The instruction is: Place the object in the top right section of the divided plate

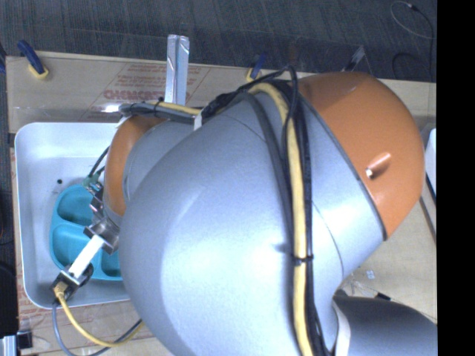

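Arm (245, 221) bulk hides most of the white bin (33, 169) and blue plate (70, 232); hand state impossible to tell

Grey arm (245, 228) looms over blue divided plate (70, 232) in left bin (30, 199).

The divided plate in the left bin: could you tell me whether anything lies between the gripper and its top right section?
I cannot tell. The arm covers most of the blue divided plate in the left bin, top right section included. The plate's visible sections show nothing in them, and the gripper itself is hidden, as is any object.
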